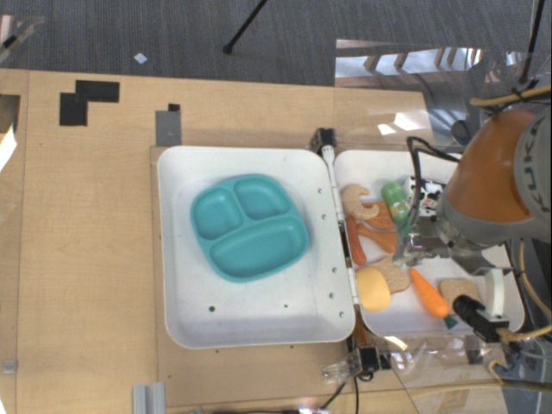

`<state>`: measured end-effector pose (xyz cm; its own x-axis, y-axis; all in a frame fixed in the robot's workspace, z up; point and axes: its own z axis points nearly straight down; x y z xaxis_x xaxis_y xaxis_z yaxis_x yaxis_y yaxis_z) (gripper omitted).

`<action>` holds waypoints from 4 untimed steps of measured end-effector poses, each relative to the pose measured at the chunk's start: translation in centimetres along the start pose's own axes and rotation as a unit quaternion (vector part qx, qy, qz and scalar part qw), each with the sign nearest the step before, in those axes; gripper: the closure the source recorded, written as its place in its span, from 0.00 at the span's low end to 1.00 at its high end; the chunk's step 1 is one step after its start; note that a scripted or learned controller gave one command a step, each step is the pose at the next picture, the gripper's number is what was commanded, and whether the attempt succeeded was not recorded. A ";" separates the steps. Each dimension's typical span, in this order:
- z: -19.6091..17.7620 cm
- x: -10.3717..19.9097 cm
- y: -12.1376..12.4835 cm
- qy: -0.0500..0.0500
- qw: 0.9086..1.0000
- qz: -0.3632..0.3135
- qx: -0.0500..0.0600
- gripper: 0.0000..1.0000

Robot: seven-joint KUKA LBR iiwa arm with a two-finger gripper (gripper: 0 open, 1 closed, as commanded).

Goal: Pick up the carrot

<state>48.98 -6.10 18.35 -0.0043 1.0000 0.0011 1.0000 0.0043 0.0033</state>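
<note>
Lying in right bin (379,322) near its front, carrot (428,292) w/ green tip pointing front-right, just below tool (417,241), whose state can't tell, & risking a missed or wrong grab since yellow piece (373,289) & other food crowding close, arm (496,179) hiding bin's right side.

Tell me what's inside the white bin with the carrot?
The right bin holds the carrot, a yellow food piece, a green piece and tan and orange pieces. The robot arm covers the bin's right part, hiding whatever lies beneath.
</note>
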 end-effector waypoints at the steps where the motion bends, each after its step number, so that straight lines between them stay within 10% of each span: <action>1: 0.1 -0.1 -0.1 -0.001 1.000 0.001 0.001 0.00; 2: 9.2 -12.2 0.2 -0.004 0.999 -0.038 -0.006 0.00; 3: 9.2 -11.1 0.5 -0.008 0.991 -0.130 -0.011 0.00; 4: 9.1 -8.6 0.7 -0.010 0.948 -0.317 -0.011 0.00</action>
<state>49.72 -14.72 9.25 -0.6043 0.7963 -0.0267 0.7962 0.6048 0.0181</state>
